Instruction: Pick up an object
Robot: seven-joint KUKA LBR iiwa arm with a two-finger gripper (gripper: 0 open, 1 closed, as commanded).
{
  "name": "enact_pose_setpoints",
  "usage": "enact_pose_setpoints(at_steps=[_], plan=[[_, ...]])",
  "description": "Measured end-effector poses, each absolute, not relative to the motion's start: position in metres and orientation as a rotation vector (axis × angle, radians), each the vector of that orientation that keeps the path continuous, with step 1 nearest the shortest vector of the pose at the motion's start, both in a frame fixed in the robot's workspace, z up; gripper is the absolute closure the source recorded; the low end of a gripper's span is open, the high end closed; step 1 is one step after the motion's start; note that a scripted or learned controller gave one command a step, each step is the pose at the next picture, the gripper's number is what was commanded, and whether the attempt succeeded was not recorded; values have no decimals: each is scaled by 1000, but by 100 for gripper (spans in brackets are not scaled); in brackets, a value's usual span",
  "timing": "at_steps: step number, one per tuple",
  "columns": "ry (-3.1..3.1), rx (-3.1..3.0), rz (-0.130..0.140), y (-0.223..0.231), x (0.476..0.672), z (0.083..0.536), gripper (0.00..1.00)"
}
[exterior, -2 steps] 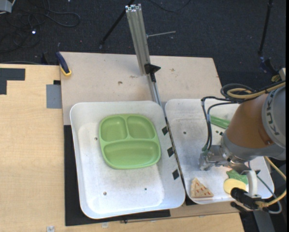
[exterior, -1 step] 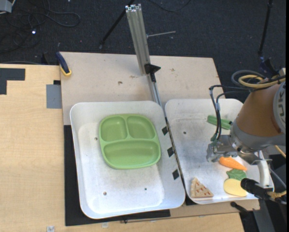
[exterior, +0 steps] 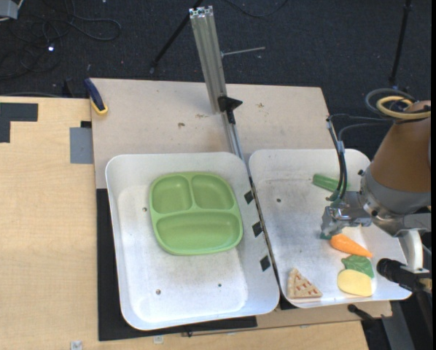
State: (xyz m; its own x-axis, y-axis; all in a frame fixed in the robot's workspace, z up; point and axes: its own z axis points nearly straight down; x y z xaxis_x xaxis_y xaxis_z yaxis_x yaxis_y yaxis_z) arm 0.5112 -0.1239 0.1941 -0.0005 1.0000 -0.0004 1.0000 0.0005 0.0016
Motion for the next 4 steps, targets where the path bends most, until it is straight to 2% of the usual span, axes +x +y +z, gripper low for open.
enact_pose_setpoints(at_steps=[1,3,4], plan=[[2221,2217,3,-122,512,257,100],[2229,2217,0,-28,539,256,100],[2229,2219,-3,23,553,238,100]])
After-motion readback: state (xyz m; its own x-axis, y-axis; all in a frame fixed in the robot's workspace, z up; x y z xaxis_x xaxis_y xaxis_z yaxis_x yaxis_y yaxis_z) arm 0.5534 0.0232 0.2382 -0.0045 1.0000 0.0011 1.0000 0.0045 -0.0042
